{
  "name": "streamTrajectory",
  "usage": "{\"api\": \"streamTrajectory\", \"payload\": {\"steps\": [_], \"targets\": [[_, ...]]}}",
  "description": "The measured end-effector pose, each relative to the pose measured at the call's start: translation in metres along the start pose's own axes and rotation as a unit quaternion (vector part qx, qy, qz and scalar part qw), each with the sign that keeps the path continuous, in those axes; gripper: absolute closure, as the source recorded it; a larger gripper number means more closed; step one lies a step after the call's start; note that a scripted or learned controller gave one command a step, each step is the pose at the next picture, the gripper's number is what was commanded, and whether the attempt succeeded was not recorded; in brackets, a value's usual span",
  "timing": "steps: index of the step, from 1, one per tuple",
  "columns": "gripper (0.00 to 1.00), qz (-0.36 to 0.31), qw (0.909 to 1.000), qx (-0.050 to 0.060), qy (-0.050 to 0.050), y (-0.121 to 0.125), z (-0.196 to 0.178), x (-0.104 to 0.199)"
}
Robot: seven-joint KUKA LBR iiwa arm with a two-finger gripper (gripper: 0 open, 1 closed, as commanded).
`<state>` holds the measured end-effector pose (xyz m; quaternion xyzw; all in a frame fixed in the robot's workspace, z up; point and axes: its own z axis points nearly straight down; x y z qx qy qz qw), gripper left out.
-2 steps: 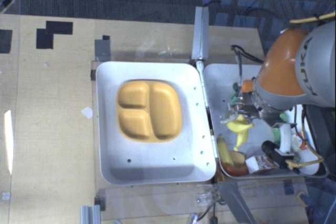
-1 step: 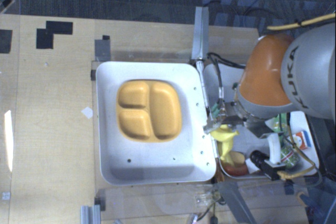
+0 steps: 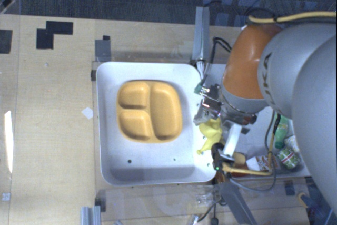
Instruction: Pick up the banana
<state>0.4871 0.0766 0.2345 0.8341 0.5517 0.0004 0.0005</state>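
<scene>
The arm (image 3: 295,76) is taking up most of the right side, grey w/ the orange band bulging above the wrist, and it is hanging over the right bin (image 3: 263,137) so that little of that bin is showing. The left bin (image 3: 108,113) is lying open to view, w/ a yellow tray (image 3: 150,110) sitting in its middle — three compartments, nothing in them.

Next down in size, the gripper (image 3: 217,123) is pointing down at the seam between the two bins, its metal parts bunched just above the banana (image 3: 210,134). Whether the fingers are spread or closed I cannot tell; the wrist is hiding them from this angle, so there is no saying it is gripping anything.

The banana is lying at the left edge of the right bin, right against the dividing wall, approx. under the gripper and slightly toward the near side. Its long axis is running from upper right to lower left, the thin tip (image 3: 200,151) poking down-left. Part of it is sitting under the wrist, so its full length is unclear.

Smallest bits — a green can (image 3: 287,155) and other clutter are crowding the right bin's near corner, close beside the banana's lower end.

My read: the pick is turning on squaring the fingers across that slanted axis, w/ the wall close on one side.
</scene>
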Motion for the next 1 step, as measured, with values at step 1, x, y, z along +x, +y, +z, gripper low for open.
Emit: {"api": "streamTrajectory", "payload": {"steps": [1], "targets": [[1.00, 0.022, 0.9998, 0.000, 0.000, 0.0677, -0.0216, 0.0802]]}}
